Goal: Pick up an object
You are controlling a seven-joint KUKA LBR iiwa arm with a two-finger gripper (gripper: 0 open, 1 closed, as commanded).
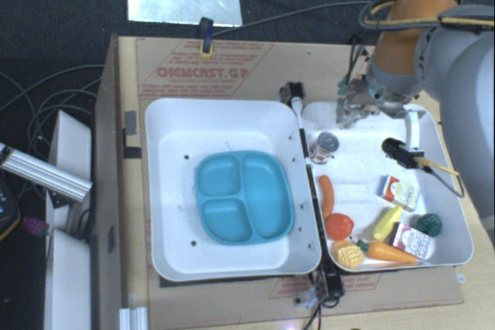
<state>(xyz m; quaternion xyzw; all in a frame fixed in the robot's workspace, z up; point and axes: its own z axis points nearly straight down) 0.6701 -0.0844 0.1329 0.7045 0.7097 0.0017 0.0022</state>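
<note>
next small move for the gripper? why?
Probably shift toward the near side of the right bin and line up over the small can. The gripper sits at the bin's far edge with nothing visibly between its fingers, and the can lies closest, apart from the cluster of toy food at the near end. The blue tray occupies the left bin.

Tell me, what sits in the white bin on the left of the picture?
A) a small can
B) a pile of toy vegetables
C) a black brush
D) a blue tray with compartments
D: the left bin holds a blue divided tray, while the toy foods, such as the carrot, lie in the right bin.
</note>
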